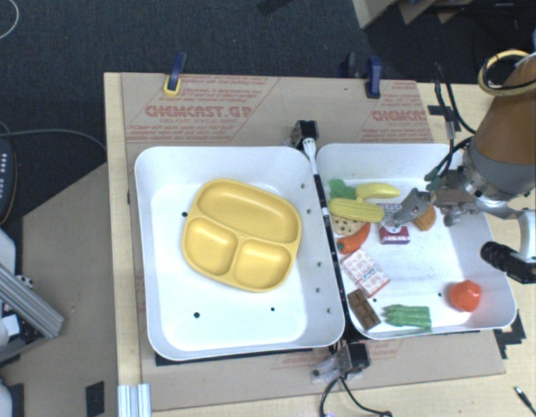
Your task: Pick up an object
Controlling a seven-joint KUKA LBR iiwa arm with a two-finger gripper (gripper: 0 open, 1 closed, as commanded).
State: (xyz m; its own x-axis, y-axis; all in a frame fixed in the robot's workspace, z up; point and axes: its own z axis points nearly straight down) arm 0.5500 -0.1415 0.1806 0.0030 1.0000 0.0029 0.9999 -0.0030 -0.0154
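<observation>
My hand hangs low over the right bin, reaching in from the right. Whether its two sides are apart or together I cannot tell; nothing visibly sits between them.

Candidates, placed from the hand:
- Small red-and-white packet, just beneath and a touch nearer the camera. Closest target.
- Banana and corn cob, just beyond, toward the bin divider, lying close together.
- Orange carrot piece, past the packet on the divider side.
- Flat red-printed card, chocolate bar and green beans, well toward the near rim.
- Red tomato, back toward my arm, standing alone.

Judgement: go for the packet directly below, or the tomato, since it has free space around it. Descend straight, centre over one item, avoid straddling the banana-corn cluster. Flat card likely hard to lift.

Left bin holds a yellow divided plate, well apart from me.
</observation>
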